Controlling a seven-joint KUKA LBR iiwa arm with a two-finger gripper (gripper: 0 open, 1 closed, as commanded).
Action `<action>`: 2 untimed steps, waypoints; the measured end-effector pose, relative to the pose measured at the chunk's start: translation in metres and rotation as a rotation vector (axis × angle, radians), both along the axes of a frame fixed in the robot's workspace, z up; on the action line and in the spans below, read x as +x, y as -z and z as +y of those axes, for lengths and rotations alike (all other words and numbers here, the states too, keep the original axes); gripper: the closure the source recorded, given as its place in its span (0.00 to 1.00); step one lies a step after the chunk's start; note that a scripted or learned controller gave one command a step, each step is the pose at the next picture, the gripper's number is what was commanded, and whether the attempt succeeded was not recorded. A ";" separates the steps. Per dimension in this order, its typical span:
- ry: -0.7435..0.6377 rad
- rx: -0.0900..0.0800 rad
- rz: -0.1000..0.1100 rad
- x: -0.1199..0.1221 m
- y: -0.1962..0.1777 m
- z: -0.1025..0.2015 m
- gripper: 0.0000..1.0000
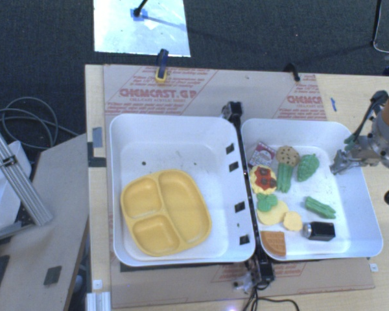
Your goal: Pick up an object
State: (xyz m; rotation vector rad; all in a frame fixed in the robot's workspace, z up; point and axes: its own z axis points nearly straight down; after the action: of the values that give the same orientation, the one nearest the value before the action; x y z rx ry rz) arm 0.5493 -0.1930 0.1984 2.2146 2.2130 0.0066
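Observation:
The right bin (366, 235) holds several toy foods: a cookie (286, 155), a green broccoli piece (308, 166), a green pickle (319, 207), a pizza slice (264, 179), a yellow round (292, 221), a waffle piece (274, 241) and a black block (321, 230). My gripper (342, 161) hangs over the right side of this bin, to the right of the broccoli, with nothing visible between its fingers. The arm comes in from the right edge.
The left bin (126, 135) holds a yellow divided tray (165, 210). A black divider with clips (241, 173) runs between the bins. Cables and a metal frame (13, 173) lie to the left of the bench.

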 end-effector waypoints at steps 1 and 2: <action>-0.001 0.004 0.008 -0.001 0.006 0.002 0.00; -0.006 0.002 0.006 0.035 0.049 -0.012 0.00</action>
State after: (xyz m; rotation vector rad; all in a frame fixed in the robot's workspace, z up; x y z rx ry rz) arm 0.5840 -0.2055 0.1498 2.2120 2.2233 0.0021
